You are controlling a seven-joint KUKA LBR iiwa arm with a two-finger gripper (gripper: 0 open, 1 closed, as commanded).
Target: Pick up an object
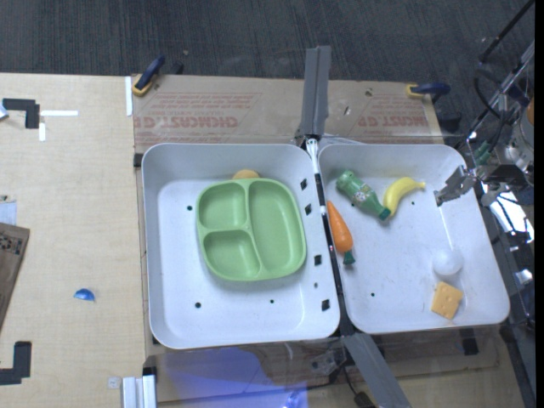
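Objects sit in the right bin (476,313): green bottle (360,194) near the far-left corner, lying on its side, cap end pointing toward the bin middle. Yellow banana (401,192) just beside it on the right, curved, tip of the bottle nearly touching its lower end. Orange carrot (340,230) with a green stub lies along the left wall, lengthwise against the divider. White ball (447,263) toward the right wall, hard to separate from the white floor. Yellow cheese wedge (447,300) near the near-right corner, just below the ball, apart from it.

Left bin (161,253) carries a green three-compartment plate (252,228), roughly centred, slightly rotated. Small orange-yellow item (246,175) peeks out behind the plate's far rim; can't tell what it is.

Gripper (452,189) comes in over the right bin's far-right corner, at the right wall, well apart from the ball and cheese, with the banana the closest item. Arm body is mostly off the right edge, dark and cluttered with cables. Nothing visible between the fingers; can't tell from this angle how far apart they are.
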